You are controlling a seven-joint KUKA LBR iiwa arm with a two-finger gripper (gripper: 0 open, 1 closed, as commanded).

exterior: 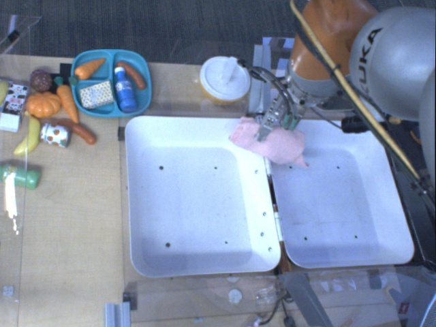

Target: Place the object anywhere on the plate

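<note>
Pink stuff, soft and lumpy like a plush toy or a crumpled cloth (269, 142), hangs at the far edge of the two white bins, right where they meet. It straddles the seam: part of it over the far right corner of the left bin (197, 251), the rest over the far left corner of the right bin (347, 251). The gripper (274, 122) comes down onto its top from the right, on the end of the grey arm (392, 60) with its orange band (327, 29), and the metal fingers seem to sink into the pink material, pinching it near its upper edge. From where I stand I cannot say whether the lump is lifted off the bin floor or resting on the rims.

Beyond the bins, on the wooden bench (68, 216), a round white lid on a yellow cup (224, 79) sits just past the far edge of the left bin, close to the gripper. Toward the far left corner of the bench lies a blue divided plate (139, 63) holding a small carrot, a blue bottle, a sausage-like piece and a checkered cracker. Just left of the plate is a scatter of toy food: an orange pumpkin (43, 105), a carrot (67, 103), a banana (29, 136), a small can (54, 135) and a dark round fruit (41, 80). A green piece (24, 177) lies nearer the left edge.
</note>
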